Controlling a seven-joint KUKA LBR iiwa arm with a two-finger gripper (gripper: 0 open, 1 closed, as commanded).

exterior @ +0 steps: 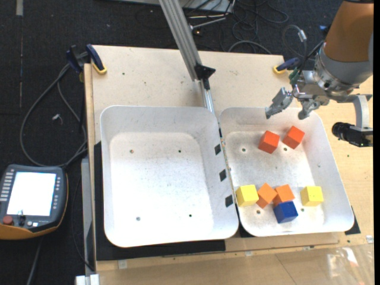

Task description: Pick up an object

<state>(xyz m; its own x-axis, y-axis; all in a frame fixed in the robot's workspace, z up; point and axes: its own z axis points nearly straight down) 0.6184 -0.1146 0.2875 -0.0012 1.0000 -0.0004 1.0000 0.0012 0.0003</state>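
Camera view: gripper spread open, empty, above right bin; two orange cubes nearly touching, fingers may straddle both.

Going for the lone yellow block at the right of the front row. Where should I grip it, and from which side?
Come straight down from above on the yellow block and close the gripper on its left and right faces. It probably lies flat with a gap to the orange block; the bin wall is close, so allow for that.

Two white bins, four orange cubes, two yellow cubes, one blue cube, seven cubes in total, one gripper
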